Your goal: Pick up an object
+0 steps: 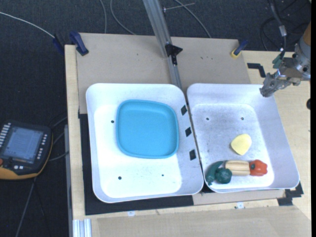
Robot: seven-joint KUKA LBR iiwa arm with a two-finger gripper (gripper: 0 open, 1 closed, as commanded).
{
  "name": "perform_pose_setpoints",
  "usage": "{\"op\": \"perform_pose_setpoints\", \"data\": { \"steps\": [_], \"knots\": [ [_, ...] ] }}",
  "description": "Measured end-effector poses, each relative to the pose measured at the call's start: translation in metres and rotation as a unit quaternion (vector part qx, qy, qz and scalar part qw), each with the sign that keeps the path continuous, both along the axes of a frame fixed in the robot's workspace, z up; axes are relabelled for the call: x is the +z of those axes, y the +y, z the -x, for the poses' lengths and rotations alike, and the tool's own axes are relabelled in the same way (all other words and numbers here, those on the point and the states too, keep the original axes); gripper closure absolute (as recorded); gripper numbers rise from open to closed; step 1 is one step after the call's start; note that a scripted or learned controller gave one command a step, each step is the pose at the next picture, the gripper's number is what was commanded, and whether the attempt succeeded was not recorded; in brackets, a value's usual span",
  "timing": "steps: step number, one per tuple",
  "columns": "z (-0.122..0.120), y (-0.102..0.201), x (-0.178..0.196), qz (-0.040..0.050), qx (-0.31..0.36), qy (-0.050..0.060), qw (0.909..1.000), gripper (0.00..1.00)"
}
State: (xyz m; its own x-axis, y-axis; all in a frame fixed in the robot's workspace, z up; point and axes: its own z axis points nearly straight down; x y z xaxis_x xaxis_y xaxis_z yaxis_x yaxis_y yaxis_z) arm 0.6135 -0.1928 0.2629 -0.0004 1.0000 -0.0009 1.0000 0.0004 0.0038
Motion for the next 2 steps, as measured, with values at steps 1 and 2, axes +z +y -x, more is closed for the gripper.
{"op": "perform_pose_setpoints", "data": {
  "steps": [1, 2],
  "knots": [
    [0.000, 0.062, 0.000, -0.0011, 0.002, 0.001, 1.0000, 1.00],
    [0.000, 0.104, -0.004, -0.0009, 0.002, 0.002, 1.0000, 1.00]
  ]
}}
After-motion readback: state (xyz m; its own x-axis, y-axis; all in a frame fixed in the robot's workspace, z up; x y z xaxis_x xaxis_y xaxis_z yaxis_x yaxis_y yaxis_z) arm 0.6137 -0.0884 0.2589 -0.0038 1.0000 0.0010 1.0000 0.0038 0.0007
